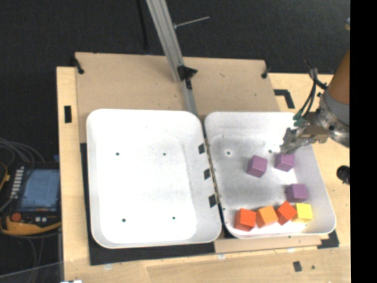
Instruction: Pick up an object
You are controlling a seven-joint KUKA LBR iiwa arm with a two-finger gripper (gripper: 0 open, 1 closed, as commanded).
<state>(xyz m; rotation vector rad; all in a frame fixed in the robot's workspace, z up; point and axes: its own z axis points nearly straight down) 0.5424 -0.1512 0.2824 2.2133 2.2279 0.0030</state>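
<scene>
**In the right bin, gripper low over a purple cube**

In the right bin (306,125), toward its far right side, I see the gripper (290,148) reaching in from the right, its tip down just beside or on the far purple cube (285,161). From my slanted overhead view I cannot tell whether the fingers are apart or together, nor whether they touch the cube; the tip and the block's far edge overlap in the picture.

That cube looks roughly equal on all sides, so I cannot name a long axis for it. Its edges sit slightly turned against the bin walls.

A second purple cube (257,165) lies just to its left, near the middle of the bin, also rotated a little. A third purple cube (297,191) sits nearer to me, toward the right wall.

Along the near wall I count a row of blocks close together: a red-orange block (245,219) at the left, an orange block (267,215), another red-orange block (286,211) tilted on a diagonal, and a yellow block (304,211) at the right end. The row runs left to right, rising slightly toward the far right.

The left bin (144,178) lies beside the right one, their rims touching along the middle. The arm (339,93) with its orange band enters at the right edge, cables hanging by the wrist.
</scene>
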